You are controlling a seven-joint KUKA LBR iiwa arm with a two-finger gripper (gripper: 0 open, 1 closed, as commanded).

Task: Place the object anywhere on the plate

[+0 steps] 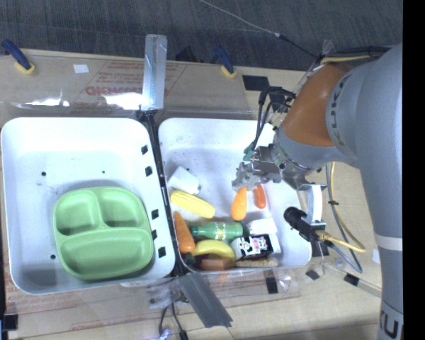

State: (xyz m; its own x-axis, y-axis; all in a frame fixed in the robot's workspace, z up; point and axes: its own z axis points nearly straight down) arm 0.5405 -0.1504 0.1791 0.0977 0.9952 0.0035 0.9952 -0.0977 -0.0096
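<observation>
The plate [100, 232] lies bare in the left bin [14, 147], near its front edge, so nothing is placed yet. The jaws [249, 180] hang in the right bin [212, 137], apparently clamped on two small carrots [239, 204] that dangle above the food piled along that bin's front edge. Carrying across and releasing remain.

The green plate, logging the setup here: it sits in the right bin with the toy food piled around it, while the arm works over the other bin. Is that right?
Not quite. The camera view shows the green plate in the left bin, alone. The toy food, such as the corn and banana, lies in the right bin, where the gripper is.
</observation>
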